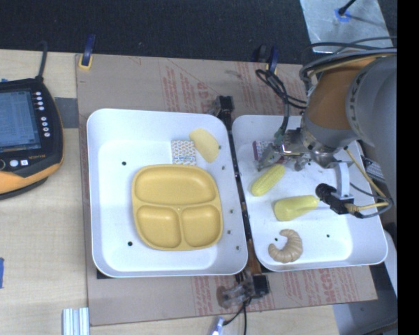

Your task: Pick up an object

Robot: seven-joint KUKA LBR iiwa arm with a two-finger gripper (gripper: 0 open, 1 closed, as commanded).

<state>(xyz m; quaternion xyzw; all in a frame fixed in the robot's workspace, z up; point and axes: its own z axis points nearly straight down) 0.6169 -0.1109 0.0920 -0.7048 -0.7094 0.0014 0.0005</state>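
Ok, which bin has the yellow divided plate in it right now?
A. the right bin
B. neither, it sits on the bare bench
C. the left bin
C: the yellow divided plate lies flat in the left bin, while the right bin holds the corn cob, the croissant and a yellow wedge.

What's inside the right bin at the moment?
The right bin holds a corn cob, a pale yellow wedge and a croissant. The arm hangs over its upper part, covering whatever lies beneath; the tool sits just above the corn.
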